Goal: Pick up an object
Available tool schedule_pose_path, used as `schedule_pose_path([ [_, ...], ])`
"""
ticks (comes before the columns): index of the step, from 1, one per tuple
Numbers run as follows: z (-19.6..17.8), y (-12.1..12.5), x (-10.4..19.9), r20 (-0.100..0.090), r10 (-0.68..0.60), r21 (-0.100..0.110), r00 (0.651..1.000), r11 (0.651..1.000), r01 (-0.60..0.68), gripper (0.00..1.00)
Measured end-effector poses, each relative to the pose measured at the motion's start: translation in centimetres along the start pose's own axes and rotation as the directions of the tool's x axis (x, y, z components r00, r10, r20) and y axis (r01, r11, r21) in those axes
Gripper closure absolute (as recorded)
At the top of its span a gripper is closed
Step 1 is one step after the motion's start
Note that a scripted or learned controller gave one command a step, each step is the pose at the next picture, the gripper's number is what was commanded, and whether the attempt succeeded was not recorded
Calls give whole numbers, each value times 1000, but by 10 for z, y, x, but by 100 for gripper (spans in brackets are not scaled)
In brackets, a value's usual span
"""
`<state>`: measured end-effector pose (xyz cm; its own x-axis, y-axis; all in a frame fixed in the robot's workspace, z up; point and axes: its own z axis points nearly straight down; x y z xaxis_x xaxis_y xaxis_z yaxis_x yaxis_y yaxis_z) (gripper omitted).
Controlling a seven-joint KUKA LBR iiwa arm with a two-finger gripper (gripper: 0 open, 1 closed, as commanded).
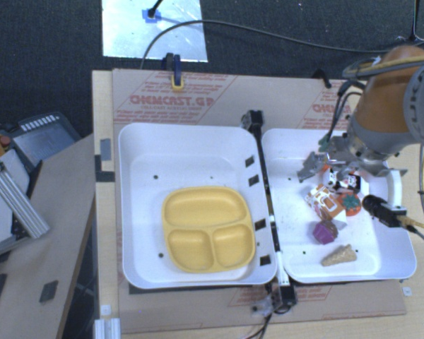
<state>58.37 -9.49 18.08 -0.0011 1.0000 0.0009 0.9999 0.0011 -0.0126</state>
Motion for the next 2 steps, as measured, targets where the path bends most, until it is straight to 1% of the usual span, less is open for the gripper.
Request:
schedule_pose_path([
  [1,-8,3,0,1,-2,-14,1000,1000,2,0],
  [2,36,5,-6,1,0,-11,1000,1000,0,0],
])
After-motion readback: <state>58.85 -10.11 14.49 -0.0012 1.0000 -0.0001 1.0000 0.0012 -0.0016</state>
